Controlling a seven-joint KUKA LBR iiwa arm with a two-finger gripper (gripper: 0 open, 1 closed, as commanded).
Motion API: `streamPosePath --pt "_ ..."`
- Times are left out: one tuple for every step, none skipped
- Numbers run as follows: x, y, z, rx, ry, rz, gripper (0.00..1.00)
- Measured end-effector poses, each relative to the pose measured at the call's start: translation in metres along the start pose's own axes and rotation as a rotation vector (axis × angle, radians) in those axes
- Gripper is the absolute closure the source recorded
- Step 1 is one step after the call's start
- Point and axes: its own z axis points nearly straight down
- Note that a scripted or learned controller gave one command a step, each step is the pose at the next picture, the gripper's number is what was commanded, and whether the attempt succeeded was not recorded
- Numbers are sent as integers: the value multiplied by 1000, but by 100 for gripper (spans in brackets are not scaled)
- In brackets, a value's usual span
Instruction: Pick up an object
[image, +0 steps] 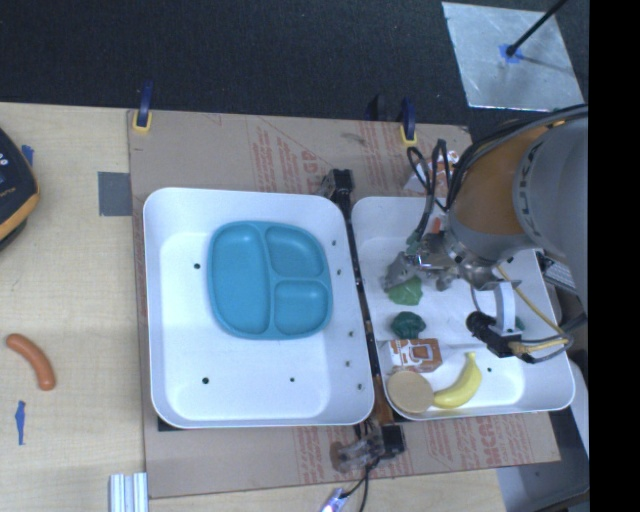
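Observation:
My gripper (403, 272) is low in the right bin (375, 225), at its left middle, reaching in from the grey and orange arm at the right. A light green object (405, 293) lies right under its tip, touching or nearly touching it. A darker green lump (407, 324) sits just below that. Further toward the front lie a brown and white packet (414, 353), a round tan disc (407, 391) and a yellow banana (459, 384).
The left bin (165, 300) holds a blue divided plate (270, 278). A black part with cables (492, 335) hangs over the right bin's right side. A sausage (31, 360) lies on the bench at far left.

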Motion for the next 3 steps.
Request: streamPosePath --pt "-1 1 -11 0 -2 -3 100" --pt "-1 1 -11 0 -2 -3 0" --pt "-2 1 -21 0 -3 -5 100"
